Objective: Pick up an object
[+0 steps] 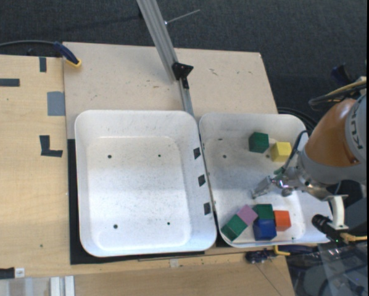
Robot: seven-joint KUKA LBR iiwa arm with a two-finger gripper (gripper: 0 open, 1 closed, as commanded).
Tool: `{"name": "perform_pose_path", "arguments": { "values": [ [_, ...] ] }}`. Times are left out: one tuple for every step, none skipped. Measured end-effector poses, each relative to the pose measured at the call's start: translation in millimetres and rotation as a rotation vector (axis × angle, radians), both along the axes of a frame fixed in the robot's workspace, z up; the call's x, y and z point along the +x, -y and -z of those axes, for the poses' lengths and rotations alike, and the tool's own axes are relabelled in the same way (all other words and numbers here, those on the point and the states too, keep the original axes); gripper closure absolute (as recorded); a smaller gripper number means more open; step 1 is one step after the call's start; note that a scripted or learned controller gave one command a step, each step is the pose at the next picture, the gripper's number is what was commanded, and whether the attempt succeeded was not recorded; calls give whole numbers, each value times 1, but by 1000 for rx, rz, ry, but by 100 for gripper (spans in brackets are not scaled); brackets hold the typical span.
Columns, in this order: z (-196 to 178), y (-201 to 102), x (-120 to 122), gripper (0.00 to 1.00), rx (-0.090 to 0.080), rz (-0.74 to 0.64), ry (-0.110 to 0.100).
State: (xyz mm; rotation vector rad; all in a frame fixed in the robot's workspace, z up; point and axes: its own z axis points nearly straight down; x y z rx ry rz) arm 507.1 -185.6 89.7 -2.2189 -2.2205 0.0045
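One claw (269, 187), fingers indistinct

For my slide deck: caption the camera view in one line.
KUKA arm's gripper poised over the right bin, between a green and yellow block pair and a cluster of colored blocks.

We see two white plastic bins (138, 123), faintly speckled grey; cubes in dark green (258, 142), yellow (281, 150), pink (247, 214), blue (265, 228) and orange (282, 219); an orange-banded grey arm (335, 143).
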Motion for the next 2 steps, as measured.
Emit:
{"name": "perform_pose_path", "arguments": {
  "values": [
    [-11,-1,0,100,2,-1,0],
    [-69,6,7,100,-2,0,7]
  ]
}}
